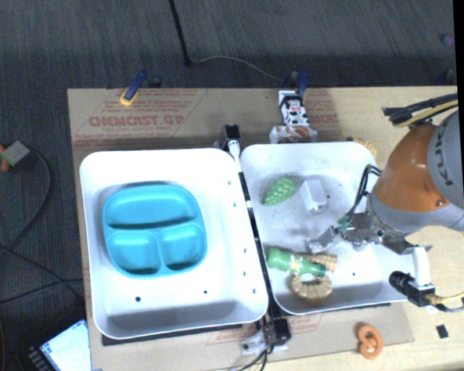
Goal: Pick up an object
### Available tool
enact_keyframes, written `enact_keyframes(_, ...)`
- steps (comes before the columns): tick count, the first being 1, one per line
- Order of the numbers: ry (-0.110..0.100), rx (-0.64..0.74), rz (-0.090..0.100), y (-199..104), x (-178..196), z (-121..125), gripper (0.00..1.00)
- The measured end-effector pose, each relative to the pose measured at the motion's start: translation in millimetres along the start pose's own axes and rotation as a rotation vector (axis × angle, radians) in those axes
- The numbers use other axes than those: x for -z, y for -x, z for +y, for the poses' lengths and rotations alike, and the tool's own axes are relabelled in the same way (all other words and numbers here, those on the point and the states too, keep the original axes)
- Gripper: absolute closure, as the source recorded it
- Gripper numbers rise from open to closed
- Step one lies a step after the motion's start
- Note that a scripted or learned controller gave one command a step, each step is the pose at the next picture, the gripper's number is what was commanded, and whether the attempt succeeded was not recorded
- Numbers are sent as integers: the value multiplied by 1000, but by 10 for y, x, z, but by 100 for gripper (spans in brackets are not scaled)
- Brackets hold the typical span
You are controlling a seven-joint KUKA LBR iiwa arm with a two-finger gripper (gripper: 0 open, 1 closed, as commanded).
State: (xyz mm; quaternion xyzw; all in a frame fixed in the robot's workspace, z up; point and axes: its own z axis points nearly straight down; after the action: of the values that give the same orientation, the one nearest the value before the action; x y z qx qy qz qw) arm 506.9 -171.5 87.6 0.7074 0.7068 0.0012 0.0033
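Green bottle [294,262] lies at near side of right bin [347,152], touching tan woven ring [311,286]. Green leafy toy [280,191] and white block [314,194] sit farther back. Gripper [329,239] just right of bottle, fingers open, holding nothing. Left bin [98,169] holds blue divided tray [151,228].

Four small objects are seen in the right bin [356,295]: a ribbed green piece [280,191] at upper left, a pale translucent block [314,194] just beside it, a green bottle [294,262] lying flat, and — touching it — a tan woven ring [311,286].
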Motion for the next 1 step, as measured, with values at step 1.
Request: enact_keyframes(1,3,-1,-4,15,100,8,100)
